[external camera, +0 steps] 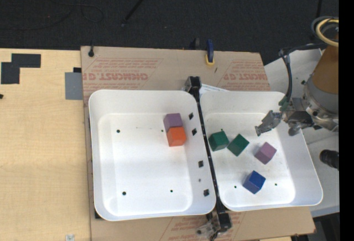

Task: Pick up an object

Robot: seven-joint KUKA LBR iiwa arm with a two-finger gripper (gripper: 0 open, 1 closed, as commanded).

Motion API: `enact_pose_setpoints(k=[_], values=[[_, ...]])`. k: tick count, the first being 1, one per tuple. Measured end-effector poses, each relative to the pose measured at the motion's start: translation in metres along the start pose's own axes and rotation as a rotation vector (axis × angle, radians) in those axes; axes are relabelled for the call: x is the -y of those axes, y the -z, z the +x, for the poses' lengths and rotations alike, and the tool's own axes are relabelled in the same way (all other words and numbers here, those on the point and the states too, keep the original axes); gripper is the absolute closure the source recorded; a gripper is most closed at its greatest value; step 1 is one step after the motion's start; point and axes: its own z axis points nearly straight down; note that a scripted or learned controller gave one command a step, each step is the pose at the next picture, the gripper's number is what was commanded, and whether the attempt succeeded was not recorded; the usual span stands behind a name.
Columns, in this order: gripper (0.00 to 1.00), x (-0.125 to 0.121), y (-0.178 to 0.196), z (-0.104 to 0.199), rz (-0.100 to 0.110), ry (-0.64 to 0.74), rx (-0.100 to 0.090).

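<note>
The right bin [301,190] holds two dark green cubes [219,140] [238,144] side by side, a purple cube [265,152] and a blue cube [255,181]. In the left bin [110,190] a purple cube [173,120] touches an orange cube [176,136] just in front of it. My gripper [279,123] hangs over the right bin's right part, above and a little right of the purple cube there. Its fingers are spread apart with nothing between them. The arm comes in from the right edge.
A black divider strip [200,146] with clips runs between the two bins. Both bins rest on a cardboard sheet [144,71] with a blue clamp [209,52] at its back edge. Cables loop near the arm's wrist at right.
</note>
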Motion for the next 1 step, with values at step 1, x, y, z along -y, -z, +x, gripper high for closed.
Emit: enact_pose_setpoints(k=[1], values=[[0.0,0.0033,-0.1027,-0.0646,0.008,-0.005,0.0]])
